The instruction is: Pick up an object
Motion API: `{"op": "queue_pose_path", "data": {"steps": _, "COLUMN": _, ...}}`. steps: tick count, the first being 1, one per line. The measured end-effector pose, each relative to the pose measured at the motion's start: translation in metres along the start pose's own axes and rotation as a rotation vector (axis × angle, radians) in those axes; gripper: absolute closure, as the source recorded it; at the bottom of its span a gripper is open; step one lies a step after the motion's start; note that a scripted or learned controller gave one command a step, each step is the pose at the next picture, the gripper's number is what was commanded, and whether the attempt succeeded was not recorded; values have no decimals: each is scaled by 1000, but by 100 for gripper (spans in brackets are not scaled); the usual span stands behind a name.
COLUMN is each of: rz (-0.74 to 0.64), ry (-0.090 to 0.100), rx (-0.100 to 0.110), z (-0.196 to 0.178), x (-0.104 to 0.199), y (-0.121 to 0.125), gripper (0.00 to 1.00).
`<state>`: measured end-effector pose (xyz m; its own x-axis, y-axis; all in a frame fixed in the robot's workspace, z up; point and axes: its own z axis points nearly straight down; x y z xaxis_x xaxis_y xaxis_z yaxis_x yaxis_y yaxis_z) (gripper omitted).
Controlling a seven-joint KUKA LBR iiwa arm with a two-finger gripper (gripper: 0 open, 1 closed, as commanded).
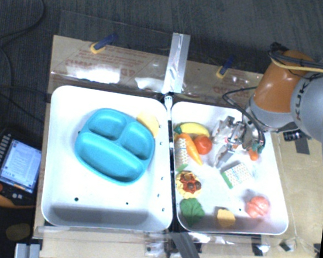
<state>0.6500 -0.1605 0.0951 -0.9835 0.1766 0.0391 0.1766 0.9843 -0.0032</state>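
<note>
In the right bin (277,188), my gripper (223,144) hangs low over the upper middle, and its metal fingers (219,129) look spread apart with nothing between them. A red tomato (203,144) lies just left of the fingers, beside a carrot (189,148) and a yellow banana (194,128). Just below the gripper lies a green and white card (237,174). A small orange piece (254,156) sits by the gripper's right side.
Lower in the right bin are a small pizza (190,183), a green leafy piece (192,208), a cheese cube (225,217) and a pinkish red fruit (257,205). The left bin (53,188) holds a blue divided plate (115,144) and a yellow wedge (147,122).
</note>
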Motion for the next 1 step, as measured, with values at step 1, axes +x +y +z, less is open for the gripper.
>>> {"op": "queue_pose_path", "data": {"steps": 1, "rz": 246, "ry": -54, "rx": -7, "z": 5, "x": 29, "y": 50, "gripper": 0}}
